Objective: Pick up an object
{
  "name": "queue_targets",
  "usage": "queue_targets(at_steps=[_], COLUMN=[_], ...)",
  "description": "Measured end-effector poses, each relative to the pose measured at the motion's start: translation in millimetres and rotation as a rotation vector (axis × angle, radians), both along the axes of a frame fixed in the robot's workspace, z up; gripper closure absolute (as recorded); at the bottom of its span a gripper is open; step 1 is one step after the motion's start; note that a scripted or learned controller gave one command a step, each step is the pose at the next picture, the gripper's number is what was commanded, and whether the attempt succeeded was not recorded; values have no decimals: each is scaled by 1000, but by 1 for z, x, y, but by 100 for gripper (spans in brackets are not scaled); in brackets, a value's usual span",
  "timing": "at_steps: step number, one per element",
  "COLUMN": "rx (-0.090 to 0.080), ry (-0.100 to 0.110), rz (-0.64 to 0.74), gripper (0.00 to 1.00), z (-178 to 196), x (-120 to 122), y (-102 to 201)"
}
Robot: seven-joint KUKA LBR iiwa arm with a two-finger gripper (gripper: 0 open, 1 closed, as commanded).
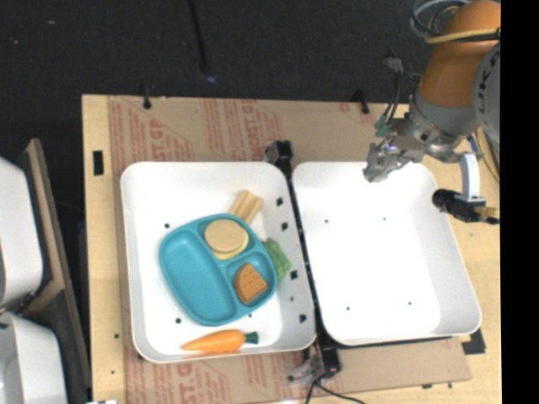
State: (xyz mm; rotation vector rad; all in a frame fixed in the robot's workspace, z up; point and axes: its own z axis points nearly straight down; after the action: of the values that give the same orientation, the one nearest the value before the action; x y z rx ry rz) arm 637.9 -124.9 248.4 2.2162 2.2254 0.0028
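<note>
Pincer point(376, 168) poised over the far edge of the right bin point(438, 310), well apart from every object; too small and blurred to tell whether released or clenched, nothing seen in its grip. Judged to be at the very start: no object reached yet. Next move calls for a long traverse across to the left bin point(139, 225), then a descent onto something graspable.

Candidates all in that left bin: a smooth, glossy blue plastic tray point(202, 280) with compartments, holding a round pale biscuit-like disc point(226, 236) and a brown bread-like piece point(251, 283). Beside its far corner, a tan wooden-looking block point(247, 203). Near the front wall, a tapered orange toy carrot point(217, 341), lying free, probably the easiest pick.
</note>
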Motion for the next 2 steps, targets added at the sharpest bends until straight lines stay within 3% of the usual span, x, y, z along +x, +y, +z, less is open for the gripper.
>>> queue_targets(at_steps=[2], rx=[0], ry=[1], rz=[-1], gripper=[100], z=[5], x=[8], y=[102])
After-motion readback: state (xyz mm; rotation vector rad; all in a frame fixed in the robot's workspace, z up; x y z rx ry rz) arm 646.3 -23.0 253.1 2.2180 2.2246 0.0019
